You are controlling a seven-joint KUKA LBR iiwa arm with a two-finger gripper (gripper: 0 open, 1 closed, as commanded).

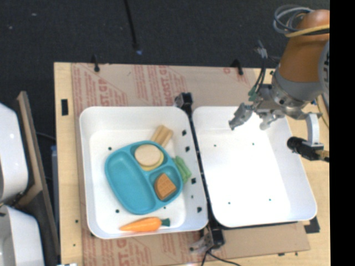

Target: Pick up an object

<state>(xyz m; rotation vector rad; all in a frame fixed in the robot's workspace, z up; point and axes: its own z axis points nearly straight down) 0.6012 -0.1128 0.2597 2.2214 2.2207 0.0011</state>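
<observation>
Fingers [253,119] seemingly spread over smooth white bin [288,204]

A light wooden bench [138,79] stands on dark speckled floor [183,15].

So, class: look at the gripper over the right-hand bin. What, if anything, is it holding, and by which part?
Nothing is held. The gripper hangs open above the right bin, with no object between its fingers.

At the upper right of the frame, the arm [302,54] is a rounded orange-brown segment over a grey wrist housing. Pale looped cables sit on top of it. Two grey metal fingers [242,117] project from the gripper [255,119]
</observation>
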